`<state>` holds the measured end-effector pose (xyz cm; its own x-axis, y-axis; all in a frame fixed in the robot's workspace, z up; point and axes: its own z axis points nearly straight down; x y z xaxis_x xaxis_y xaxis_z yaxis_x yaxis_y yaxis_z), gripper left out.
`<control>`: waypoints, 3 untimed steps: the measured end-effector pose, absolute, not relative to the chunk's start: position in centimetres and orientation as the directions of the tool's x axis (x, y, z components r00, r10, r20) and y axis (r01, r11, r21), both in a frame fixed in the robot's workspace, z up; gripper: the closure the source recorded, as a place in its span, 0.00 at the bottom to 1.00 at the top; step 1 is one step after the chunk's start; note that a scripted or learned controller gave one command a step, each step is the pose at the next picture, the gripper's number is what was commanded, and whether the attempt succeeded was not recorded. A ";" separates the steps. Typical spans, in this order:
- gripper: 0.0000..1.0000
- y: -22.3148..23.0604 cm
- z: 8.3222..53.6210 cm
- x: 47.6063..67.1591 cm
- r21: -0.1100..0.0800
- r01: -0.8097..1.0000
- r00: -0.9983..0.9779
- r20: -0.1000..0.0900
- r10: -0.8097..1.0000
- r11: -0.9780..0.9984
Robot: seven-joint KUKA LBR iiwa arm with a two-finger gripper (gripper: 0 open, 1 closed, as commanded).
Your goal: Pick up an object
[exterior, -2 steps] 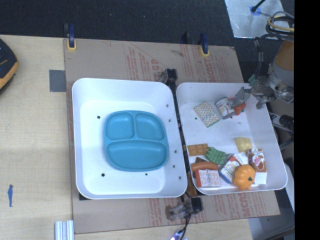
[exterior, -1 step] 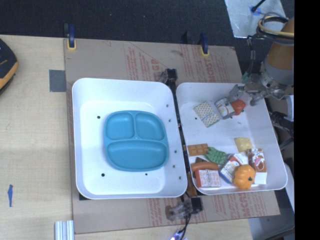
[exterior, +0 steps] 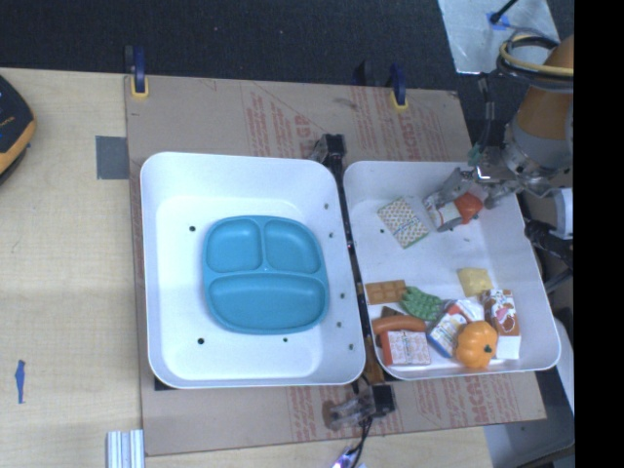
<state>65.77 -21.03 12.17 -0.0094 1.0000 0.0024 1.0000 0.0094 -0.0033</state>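
My gripper (exterior: 466,203) hangs over the far part of the right bin (exterior: 517,252), with the arm coming in from the right. A small red object (exterior: 470,206) sits between its grey fingers, and the fingers look shut on it. A checkered tan packet (exterior: 402,220) lies just left of the gripper on the bin floor. Near the front of that bin lie a yellow block (exterior: 474,281), a brown waffle piece (exterior: 384,291), a green leafy toy (exterior: 422,303), a red sausage (exterior: 400,325), an orange pumpkin (exterior: 476,344) and small cartons (exterior: 502,310).
The left bin (exterior: 166,261) holds a blue divided plate (exterior: 265,273). Both bins rest on a cardboard sheet (exterior: 244,115) clamped at the far edge. A black clip (exterior: 333,147) sits between the bins at the back.
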 end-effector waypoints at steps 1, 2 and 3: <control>1.00 -21.3 13.7 66.1 0.008 1.000 -0.012 -0.005 1.000 0.012; 0.00 -21.2 13.7 66.0 0.006 1.000 -0.014 -0.005 1.000 0.014; 0.00 -21.2 11.3 59.3 -0.011 1.000 -0.003 0.001 1.000 0.003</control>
